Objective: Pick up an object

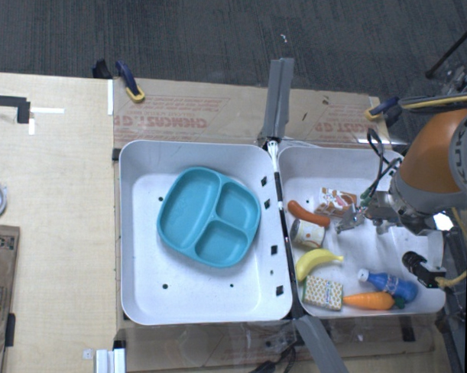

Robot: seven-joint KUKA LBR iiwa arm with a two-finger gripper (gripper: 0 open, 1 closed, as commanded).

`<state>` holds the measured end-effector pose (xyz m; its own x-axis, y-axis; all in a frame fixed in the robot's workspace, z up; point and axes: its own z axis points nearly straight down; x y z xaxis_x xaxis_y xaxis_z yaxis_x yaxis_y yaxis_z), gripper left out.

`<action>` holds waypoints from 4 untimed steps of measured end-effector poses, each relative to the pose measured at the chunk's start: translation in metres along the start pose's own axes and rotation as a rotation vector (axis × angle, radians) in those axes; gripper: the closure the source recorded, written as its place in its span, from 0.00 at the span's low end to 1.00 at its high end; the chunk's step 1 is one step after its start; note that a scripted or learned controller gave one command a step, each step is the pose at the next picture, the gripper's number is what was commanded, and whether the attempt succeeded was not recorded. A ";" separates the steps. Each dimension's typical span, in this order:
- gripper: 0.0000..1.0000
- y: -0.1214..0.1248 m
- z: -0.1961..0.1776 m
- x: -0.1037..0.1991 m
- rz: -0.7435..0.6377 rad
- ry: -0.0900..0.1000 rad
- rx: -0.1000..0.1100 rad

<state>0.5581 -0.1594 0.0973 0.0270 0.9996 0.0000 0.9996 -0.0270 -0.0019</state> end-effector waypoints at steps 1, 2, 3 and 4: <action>0.00 0.031 0.005 0.044 -0.254 -0.001 -0.003; 0.00 0.094 0.001 0.043 -0.356 -0.002 -0.002; 1.00 0.092 -0.007 0.039 -0.355 -0.007 0.008; 1.00 0.097 -0.149 0.138 -0.329 -0.002 -0.003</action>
